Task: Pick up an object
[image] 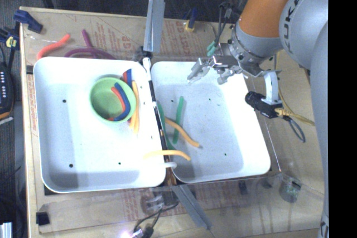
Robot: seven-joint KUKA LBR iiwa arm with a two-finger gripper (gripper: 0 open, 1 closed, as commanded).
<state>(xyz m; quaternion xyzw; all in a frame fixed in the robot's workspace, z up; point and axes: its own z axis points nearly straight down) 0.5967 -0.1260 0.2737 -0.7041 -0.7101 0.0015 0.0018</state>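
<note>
yellow strip (167,155) lies across the near end of the divide between both bins.
pincer (210,73) hovers over the right bin's (245,159) far edge, fingers apart, gripping nothing; green stick (179,111) and orange strip (182,134) lie on that bin's floor, nearer and left of it. green bowl (112,98) sits in the left bin (67,142).

Grey KUKA arm (312,25) is banded orange above the wrist; black lettering is printed on the casing. Metallic two-finger gripper (211,71) is fitted; dark cables are routed alongside.
</note>
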